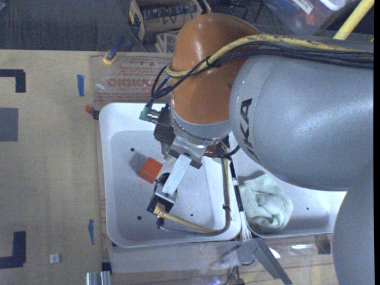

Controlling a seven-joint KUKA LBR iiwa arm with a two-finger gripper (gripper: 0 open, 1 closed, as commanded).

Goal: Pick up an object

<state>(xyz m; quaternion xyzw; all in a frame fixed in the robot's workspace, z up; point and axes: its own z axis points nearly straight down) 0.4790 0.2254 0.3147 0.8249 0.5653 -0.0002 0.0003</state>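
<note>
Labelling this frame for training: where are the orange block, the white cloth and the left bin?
orange block (150, 170): camera view, top face.
white cloth (268, 204): camera view, middle of the heap.
left bin (107, 159): camera view, its left wall.

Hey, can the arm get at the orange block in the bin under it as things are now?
Probably yes. The orange block lies uncovered on the floor of the bin, close beside the wrist of the arm, with nothing on top of it.
</note>
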